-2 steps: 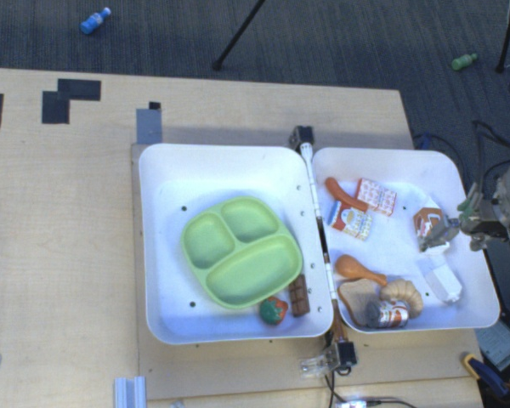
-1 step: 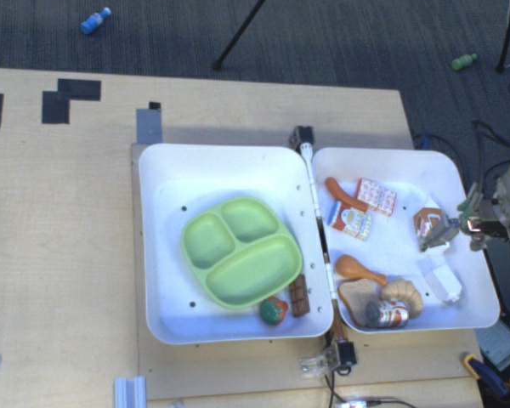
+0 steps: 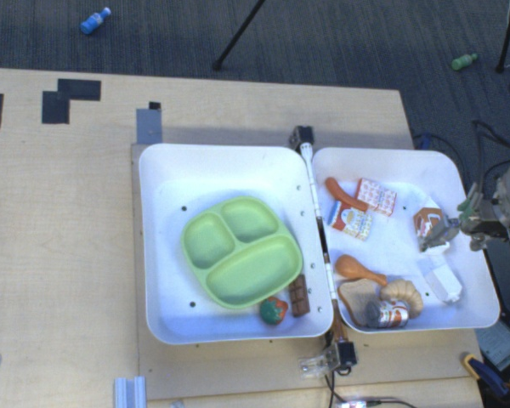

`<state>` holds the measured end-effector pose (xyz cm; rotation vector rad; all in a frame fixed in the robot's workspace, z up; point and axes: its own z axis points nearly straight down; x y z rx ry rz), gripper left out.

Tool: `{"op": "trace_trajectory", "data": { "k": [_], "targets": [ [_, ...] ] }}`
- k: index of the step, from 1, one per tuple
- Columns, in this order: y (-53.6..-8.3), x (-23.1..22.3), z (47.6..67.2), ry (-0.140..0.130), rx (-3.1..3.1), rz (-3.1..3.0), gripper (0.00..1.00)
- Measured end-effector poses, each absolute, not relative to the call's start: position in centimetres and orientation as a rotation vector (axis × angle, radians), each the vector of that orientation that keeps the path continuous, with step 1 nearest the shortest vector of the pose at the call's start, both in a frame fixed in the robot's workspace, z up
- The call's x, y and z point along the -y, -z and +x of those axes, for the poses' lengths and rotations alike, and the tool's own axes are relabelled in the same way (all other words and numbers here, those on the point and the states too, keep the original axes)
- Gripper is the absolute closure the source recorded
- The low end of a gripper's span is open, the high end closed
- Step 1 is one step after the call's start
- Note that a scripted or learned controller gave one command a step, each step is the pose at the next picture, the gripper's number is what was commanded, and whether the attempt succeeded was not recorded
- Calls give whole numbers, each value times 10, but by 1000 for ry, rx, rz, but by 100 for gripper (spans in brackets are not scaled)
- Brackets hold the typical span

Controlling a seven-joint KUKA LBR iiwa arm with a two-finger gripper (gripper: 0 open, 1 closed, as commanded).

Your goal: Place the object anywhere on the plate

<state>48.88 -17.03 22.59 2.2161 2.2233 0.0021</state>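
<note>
We see the gripper [image 3: 438, 235] low over the right bin [image 3: 408, 164], jaws apart and empty, beside a brown packet [image 3: 427, 220], probably its target; the plate [image 3: 242, 252] waits in the left bin [image 3: 166, 228].

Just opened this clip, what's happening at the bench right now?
The arm's gripper sits over the right bin, at its right side beside a brown packet, among mixed food items. No object can be seen between its fingers. The green divided plate lies in the left bin with nothing on it; a strawberry and a chocolate bar lie just off its lower edge.
</note>
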Motion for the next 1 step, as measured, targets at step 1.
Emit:
{"op": "trace_trajectory", "data": {
  "k": [1],
  "targets": [
    [-226,170,489,-2,-2223,2216,0]
  ]
}}
